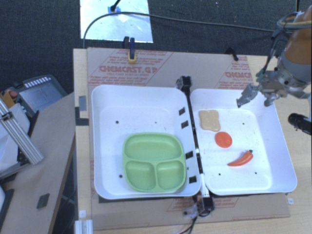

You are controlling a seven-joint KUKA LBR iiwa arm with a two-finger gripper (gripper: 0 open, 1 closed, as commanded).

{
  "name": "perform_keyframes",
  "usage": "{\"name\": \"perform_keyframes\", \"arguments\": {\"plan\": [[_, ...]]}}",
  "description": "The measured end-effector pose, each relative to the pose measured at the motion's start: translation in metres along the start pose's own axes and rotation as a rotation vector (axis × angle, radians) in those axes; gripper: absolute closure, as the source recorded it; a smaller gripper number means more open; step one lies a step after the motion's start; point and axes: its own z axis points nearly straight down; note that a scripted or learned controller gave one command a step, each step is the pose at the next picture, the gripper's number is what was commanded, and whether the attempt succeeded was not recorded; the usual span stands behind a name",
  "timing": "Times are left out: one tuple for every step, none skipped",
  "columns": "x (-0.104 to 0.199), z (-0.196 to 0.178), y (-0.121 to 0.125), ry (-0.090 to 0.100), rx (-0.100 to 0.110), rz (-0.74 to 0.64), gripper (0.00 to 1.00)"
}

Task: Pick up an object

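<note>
- The pincer (257, 97) hangs over the far right corner of the right bin (280, 130), fingers spread apart, nothing between them.
- A beige bread slice (210, 120) lies in that bin, below and to the left of the pincer.
- An orange round piece (224, 140) sits just beyond the bread, farther from the pincer.
- A red chili pepper (241, 159) lies farthest down, well apart from the pincer.
- Way off left, the left bin (105, 130) carries a green divided plate (154, 162).

left bin (105, 101): divided tray (154, 162), toward near edge. right bin (282, 165): bread slice (210, 120) farthest back; round slice (224, 140) just in front; pepper (240, 159) nearest, to its right. gripper (257, 97) above far edge.
</note>
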Motion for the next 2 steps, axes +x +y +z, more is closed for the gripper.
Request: {"name": "perform_keyframes", "arguments": {"plan": [[0.000,-0.007,0.002,-0.002,-0.011,-0.002,0.00],[0.003,0.056,0.002,-0.001,-0.006,0.000,0.00]]}}
